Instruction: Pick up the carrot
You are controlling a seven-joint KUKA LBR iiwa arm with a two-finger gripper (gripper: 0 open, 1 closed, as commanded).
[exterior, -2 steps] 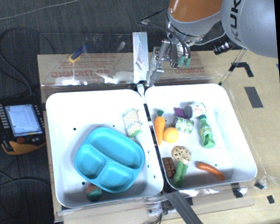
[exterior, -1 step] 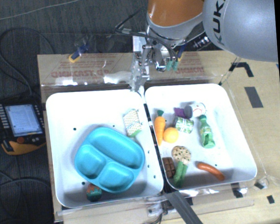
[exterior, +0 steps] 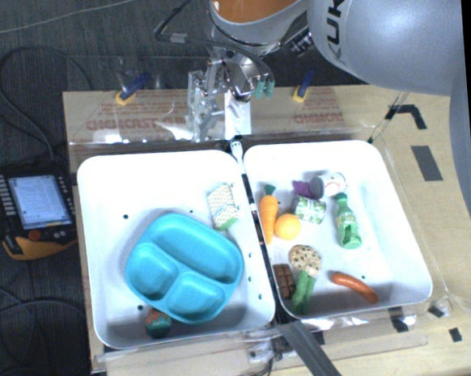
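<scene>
Wooden surface [exterior: 427,152] carries two white bins. Carrot [exterior: 267,213] lies in right bin [exterior: 401,235], against left wall, long axis toward claw [exterior: 227,103]. Claw hangs beyond bins' far edge, nothing between its fingers; their gap unclear.

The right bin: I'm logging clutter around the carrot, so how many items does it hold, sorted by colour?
Orange: 3, the carrot, a round fruit and a sausage
Green: 3, a bottle, a can and a stalk
Purple: 1
Brown: 2, a cookie and a chocolate bar
White: 1
Total: 10
</scene>
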